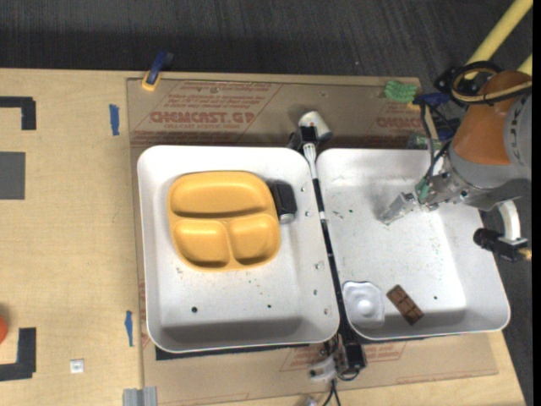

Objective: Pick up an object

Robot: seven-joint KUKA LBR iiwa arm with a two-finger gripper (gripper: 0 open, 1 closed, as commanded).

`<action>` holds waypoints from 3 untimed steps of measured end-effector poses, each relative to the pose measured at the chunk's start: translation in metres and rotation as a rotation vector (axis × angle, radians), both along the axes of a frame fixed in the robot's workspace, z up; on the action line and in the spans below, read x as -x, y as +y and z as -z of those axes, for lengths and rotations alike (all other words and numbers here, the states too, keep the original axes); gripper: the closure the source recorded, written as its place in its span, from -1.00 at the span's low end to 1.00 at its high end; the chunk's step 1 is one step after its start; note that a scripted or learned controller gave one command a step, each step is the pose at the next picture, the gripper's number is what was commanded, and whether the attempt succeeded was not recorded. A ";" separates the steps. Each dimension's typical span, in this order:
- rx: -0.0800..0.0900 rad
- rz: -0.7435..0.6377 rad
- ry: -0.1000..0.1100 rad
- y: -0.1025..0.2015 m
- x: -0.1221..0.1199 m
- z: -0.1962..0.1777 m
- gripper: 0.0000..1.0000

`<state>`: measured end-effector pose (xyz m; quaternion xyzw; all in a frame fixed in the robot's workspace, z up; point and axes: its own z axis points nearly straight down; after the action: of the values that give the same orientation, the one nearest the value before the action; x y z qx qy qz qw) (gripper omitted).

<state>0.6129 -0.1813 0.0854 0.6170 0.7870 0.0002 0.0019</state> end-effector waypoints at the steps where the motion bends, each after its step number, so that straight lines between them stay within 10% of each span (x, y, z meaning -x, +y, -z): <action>1: -0.003 -0.128 0.011 0.035 -0.052 0.001 -1.00; 2: -0.002 -0.144 0.003 0.051 0.047 0.000 -1.00; 3: -0.001 -0.159 0.001 0.031 -0.024 -0.027 -1.00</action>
<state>0.6367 -0.1498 0.1128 0.5524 0.8336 0.0004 0.0012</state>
